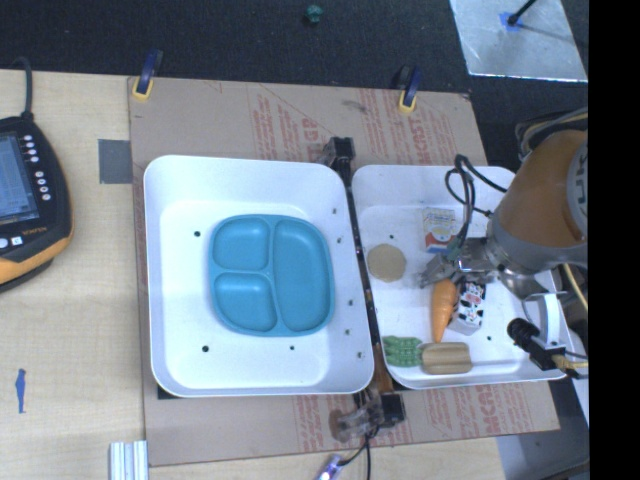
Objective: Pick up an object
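Bottom of frame: clamp hardware point(365, 418) at the near edge of the cardboard sheet point(300, 118), between the two bins; small metal bracket point(128, 457) at lower left on the bench point(60, 368).

Right bin point(400, 183), near edge: green piece point(402, 349) touching a tan bread roll point(446, 358), both against the near wall; just behind them an orange carrot point(442, 308), tip toward the camera, beside a small black-and-white carton point(470, 306); carrot and carton touching or nearly so, can't tell which.

Gripper point(448, 266) sits low over the right bin, right above the carrot's thick end; jaw state can't be told from here, nothing visibly between them; arm point(545, 208) comes in from the right, cable point(462, 183) looping over the wrist.

Round tan disc point(386, 262) left of the gripper, apart from it; small printed packet point(438, 228) further back, partly behind the gripper.

Left bin point(170, 183): blue three-section plate point(270, 273) in the middle, lying flat.

Far side: teach pendant point(25, 198) at left on the bench; two clamps point(147, 73) with blue handles on the cardboard's far edge; dark floor beyond, with a pale sheet point(515, 28) at upper right.
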Available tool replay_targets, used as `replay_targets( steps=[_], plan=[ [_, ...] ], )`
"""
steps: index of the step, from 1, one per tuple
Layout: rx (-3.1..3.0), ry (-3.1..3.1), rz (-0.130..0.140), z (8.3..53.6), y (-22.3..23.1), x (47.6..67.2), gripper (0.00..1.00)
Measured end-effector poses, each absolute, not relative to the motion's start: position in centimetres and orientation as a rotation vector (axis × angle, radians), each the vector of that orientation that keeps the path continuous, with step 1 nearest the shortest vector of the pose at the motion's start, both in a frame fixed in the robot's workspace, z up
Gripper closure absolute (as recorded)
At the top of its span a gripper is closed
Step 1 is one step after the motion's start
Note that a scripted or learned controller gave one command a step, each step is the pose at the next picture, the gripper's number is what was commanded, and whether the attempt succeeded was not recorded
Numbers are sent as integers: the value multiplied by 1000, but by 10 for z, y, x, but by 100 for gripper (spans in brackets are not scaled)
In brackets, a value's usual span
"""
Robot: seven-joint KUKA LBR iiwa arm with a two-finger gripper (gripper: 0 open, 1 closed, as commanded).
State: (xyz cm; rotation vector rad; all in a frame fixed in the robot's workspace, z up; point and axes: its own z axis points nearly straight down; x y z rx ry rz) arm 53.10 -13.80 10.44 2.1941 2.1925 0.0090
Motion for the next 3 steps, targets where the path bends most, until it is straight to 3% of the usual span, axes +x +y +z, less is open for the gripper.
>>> replay_targets(
  steps=[1, 2, 3],
  plan=[
    [2185, 2192, 20, 104, -135, 525, 0],
    [2182, 2196, 20, 116, -136, 526, 100],
    [2182, 2196, 20, 116, -136, 526, 0]
  ],
)
